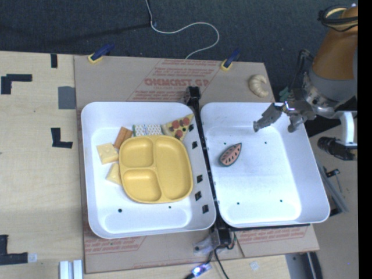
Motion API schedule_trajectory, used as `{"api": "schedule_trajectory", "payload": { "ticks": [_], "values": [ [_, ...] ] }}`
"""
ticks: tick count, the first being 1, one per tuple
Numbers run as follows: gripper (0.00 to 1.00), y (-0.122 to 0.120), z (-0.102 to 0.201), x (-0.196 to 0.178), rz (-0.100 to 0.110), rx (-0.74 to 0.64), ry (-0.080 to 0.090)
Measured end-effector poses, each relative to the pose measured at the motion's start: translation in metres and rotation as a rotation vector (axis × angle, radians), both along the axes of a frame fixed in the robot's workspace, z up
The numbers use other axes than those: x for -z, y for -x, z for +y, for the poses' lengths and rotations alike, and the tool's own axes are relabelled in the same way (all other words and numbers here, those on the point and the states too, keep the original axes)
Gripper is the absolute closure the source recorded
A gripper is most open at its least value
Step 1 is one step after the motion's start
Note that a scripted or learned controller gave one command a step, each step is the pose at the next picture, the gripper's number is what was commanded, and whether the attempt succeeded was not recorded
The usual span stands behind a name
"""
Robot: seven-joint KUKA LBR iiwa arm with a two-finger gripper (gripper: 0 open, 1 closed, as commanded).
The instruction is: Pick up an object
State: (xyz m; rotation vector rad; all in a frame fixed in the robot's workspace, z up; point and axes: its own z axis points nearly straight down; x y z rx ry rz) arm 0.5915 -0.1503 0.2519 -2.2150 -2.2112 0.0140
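Note:
A small reddish-brown oval object with pale stripes (230, 154) lies in the right bin (290, 208), toward its left side. My gripper (278, 118) hangs over the right bin's far right part, its two dark fingers spread open with nothing between them. It is to the right of the oval object and apart from it. In the left bin (104, 214) sits a yellow divided plate (156, 168), with tan and patterned flat pieces (116, 147) tucked around its far and left sides.
A beige lump (260, 85) rests on the cardboard behind the right bin. Blue and yellow clips (231, 58) hold the cardboard's far edge. A white cable (186, 31) loops across the dark floor behind. Black clamps sit on the divider between the bins.

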Motion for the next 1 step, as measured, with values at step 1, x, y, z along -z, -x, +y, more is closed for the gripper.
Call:
{"api": "schedule_trajectory", "payload": {
  "ticks": [1],
  "values": [
    [0.00, -0.0020, 0.0002, -0.0082, -0.013, -0.003, 0.002]
  ]
}}
